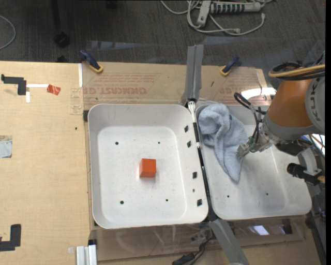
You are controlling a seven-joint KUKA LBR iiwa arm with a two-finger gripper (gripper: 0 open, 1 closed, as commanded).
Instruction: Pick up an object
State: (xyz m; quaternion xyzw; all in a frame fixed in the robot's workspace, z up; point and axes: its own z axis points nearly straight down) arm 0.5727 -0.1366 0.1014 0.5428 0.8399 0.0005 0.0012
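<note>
Touching cloth [223,135] edge — fingers [244,150] | right bin [269,199]

Dark grey carpet [129,23] runs along the top, with white cables [207,20] and a power strip [235,6] lying on it. A light wooden bench [36,155] sits at left.

The grey arm [310,103] reaches in over the right edge of the counter, its orange band [292,106] bulking large just above the wrist. From there the wrist angles down and to the left, ending in the hand [247,149], which sits low near the back of the counter's right half. Dark cables loop along the wrist's upper side.
</note>
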